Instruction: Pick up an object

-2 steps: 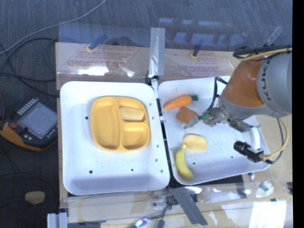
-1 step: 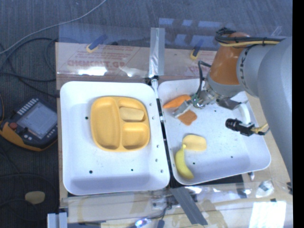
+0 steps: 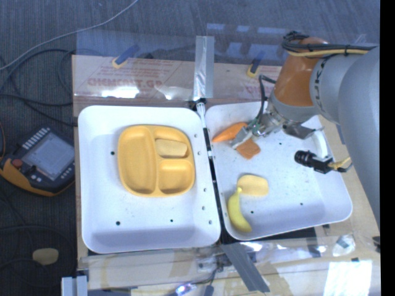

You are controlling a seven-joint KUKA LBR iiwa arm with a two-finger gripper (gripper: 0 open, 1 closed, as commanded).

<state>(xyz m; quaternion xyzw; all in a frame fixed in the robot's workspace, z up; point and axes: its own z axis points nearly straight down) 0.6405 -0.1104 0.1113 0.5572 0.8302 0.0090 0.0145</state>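
In the right bin point(image 3: 333, 208) an orange carrot point(image 3: 227, 132) lies near the upper left corner. A small orange-brown square piece point(image 3: 249, 149) sits just to its right. My gripper point(image 3: 252, 132) hangs low between these two, close to the carrot's right end and just above the square. Further forward in the same bin lie a pale yellow lump point(image 3: 253, 185) and a yellow banana point(image 3: 237, 212), both well apart from the gripper.
The left bin point(image 3: 99, 227) holds a yellow divided tray point(image 3: 139, 162) with a pale yellow block point(image 3: 171, 147) in its upper right compartment. The arm's grey body and orange band point(image 3: 296, 79) cross the right bin's upper right corner. A pendant point(image 3: 40, 159) lies left of the bench.
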